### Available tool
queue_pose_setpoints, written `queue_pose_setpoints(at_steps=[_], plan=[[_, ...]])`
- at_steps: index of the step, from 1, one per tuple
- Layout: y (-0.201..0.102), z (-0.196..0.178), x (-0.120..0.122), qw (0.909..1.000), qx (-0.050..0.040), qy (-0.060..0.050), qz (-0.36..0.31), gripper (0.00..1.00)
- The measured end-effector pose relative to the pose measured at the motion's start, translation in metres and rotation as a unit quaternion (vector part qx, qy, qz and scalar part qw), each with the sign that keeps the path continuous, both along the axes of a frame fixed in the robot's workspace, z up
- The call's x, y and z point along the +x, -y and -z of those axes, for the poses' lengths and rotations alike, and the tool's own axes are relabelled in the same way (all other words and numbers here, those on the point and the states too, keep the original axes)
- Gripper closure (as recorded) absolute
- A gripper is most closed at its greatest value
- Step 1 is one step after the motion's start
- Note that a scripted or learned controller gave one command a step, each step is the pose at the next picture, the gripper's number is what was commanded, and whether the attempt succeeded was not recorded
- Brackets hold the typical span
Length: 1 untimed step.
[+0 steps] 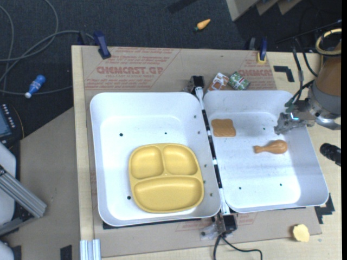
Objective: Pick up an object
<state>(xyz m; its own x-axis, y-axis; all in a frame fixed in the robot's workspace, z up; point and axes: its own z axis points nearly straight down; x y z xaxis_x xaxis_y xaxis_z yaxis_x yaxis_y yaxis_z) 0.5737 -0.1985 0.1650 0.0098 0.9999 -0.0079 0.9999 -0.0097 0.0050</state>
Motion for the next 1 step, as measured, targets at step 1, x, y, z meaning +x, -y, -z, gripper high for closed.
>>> queue_pose_setpoints(at_steps=[1], plan=[[0.0240,0.0166,0.0060,1.0000,0.0024,-0.002,-0.004,1.00]])
